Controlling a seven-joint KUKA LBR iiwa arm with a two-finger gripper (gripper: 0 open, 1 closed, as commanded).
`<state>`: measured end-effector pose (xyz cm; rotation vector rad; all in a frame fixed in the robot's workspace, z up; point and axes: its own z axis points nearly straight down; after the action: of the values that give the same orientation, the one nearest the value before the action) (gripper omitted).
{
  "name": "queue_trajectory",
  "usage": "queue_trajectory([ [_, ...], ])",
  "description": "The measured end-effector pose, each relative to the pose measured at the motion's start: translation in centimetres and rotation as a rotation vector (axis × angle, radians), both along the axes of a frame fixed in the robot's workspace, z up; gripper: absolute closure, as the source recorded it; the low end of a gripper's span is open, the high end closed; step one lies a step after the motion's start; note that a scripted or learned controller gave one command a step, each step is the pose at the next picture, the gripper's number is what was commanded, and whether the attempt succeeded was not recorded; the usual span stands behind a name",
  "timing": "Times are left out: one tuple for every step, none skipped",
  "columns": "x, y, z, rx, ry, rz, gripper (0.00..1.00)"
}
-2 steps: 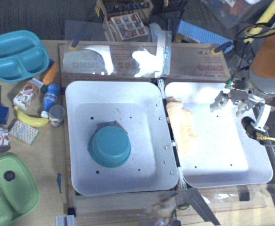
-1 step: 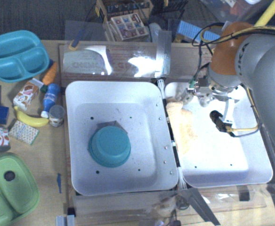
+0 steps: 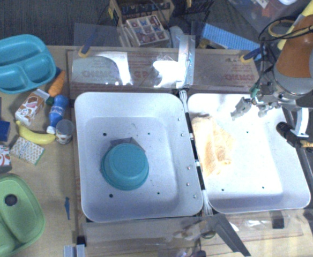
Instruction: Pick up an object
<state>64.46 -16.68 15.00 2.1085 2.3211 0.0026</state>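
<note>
Overhead, the arm point(image 3: 298, 58) reaches in from the right, its gripper point(image 3: 248, 107) hanging above the far edge of the right bin point(image 3: 285, 197). Whether its pincer is apart or together I cannot tell (too small and blurred). A teal bowl point(image 3: 125, 166) sits upside down in the left bin point(image 3: 92, 116), near its middle, well apart from the gripper. A pale tan cloth point(image 3: 214, 146) lies in the right bin along its left side.
</note>
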Motion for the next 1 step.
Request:
queue_trajectory([
  [-4.15, 5.58, -5.76, 0.000, -0.009, 0.137, 0.00],
])
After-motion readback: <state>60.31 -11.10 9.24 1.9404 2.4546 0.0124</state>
